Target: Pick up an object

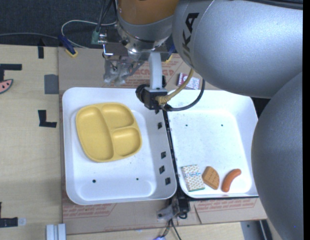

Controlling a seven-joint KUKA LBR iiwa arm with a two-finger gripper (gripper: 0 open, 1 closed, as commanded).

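so the right bin (235,109) has a little sausage (231,180), a tan cracker-looking piece (211,177) and a pale packet (193,177) along its near edge; yellow divided plate (108,131) sits in the left bin (80,179). can't tell the gripper (117,73) state, it's blurry under the arm

A yellow divided plate (108,132) lies in the left bin (80,184); a packet (193,178), cracker (211,177) and sausage (231,180) line the right bin's (220,119) near edge.

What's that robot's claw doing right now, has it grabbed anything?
Gripper: above the bench behind the left bin, nothing seen between its fingers; whether it is open or shut cannot be told.
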